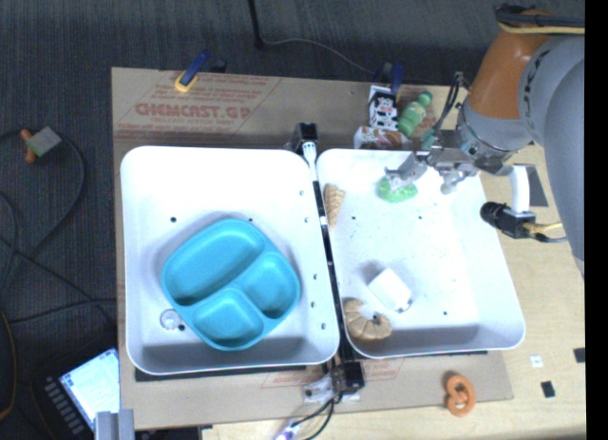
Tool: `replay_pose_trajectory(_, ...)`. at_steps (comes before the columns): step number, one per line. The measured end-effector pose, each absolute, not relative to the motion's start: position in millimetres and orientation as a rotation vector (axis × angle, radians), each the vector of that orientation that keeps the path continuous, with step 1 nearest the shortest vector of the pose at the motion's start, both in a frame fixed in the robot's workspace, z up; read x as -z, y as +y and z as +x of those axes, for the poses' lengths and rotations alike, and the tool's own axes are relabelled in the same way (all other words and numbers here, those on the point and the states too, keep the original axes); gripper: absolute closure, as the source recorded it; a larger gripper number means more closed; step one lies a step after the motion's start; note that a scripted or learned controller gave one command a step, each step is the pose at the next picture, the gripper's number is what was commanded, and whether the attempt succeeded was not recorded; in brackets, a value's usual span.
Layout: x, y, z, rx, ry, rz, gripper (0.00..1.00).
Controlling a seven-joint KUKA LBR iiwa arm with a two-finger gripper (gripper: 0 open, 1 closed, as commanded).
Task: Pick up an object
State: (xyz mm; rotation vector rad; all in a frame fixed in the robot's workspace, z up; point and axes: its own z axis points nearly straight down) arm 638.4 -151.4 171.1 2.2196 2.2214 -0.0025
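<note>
The left bin (142,239) holds a blue tray (231,282), while the right bin (475,277) holds a green toy (397,188) at its far side under the spread-open gripper (432,170), a white cup (389,289) and a pastry (366,322) nearer.

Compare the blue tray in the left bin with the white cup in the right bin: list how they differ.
The blue tray is far larger than the white cup, filling much of the left bin. The tray is bright blue; the cup is white, nearly matching the right bin. The tray lies flat with three open compartments facing up; the cup lies tipped on its side. Both rest on a bin floor, away from the pincer.
</note>
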Motion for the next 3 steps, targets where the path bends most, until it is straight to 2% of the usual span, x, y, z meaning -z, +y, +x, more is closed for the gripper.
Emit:
replay_pose_trajectory(1,-87,-116,568.5,-0.004,2.218,2.219,0.0)
replay_pose_trajectory(2,-113,-175,579.2,0.002,2.22,2.221,0.0)
replay_pose_trajectory(3,-87,-154,522.3,-0.004,2.216,2.217,0.0)
